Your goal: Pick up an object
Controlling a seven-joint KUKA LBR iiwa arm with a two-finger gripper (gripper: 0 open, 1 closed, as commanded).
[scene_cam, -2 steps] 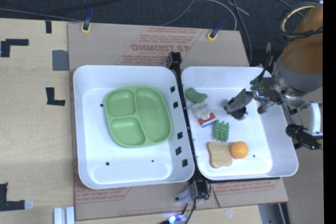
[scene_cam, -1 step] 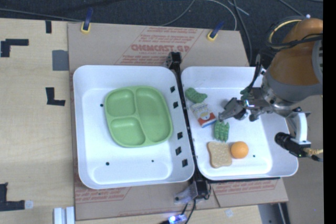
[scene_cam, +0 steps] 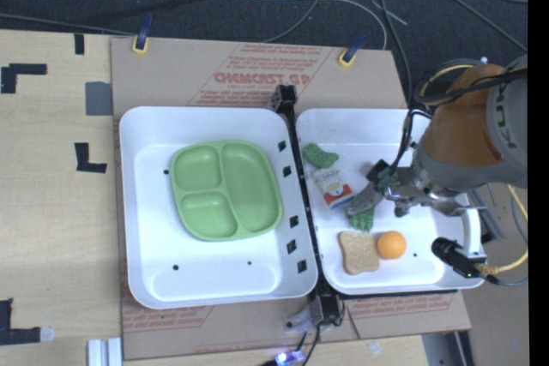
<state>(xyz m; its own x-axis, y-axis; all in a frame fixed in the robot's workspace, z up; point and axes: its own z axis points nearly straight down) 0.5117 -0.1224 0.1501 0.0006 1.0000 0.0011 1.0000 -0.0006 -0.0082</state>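
The toast (scene_cam: 358, 253) and the orange (scene_cam: 391, 245) are seen nearest the camera, side by side at the front of the right bin (scene_cam: 343, 120). Just behind them a dark green piece (scene_cam: 360, 220) is found, and the jaws (scene_cam: 367, 200) are placed right over it, with a small white and red packet (scene_cam: 331, 185) just beside them on the left. A second green piece (scene_cam: 320, 156) is seen further back, near the divider. In the left bin (scene_cam: 137, 210) a green plate (scene_cam: 226, 189) is laid, well apart from the action.

Whether the jaws are spread or pressed together cannot be told; they are read only as a dark blur against the dark green piece. Nothing is seen clearly between them, so no hold is claimed.

Trouble is easily pictured here: the packet and the dark green piece are crowded together, so either could be nudged aside instead of caught, or both pinched at once. The orange, it is judged, would roll if bumped.

The wrist is hidden under the arm's (scene_cam: 459, 133) bulk, and part of the dark green piece is covered by the jaws, so it cannot be named.
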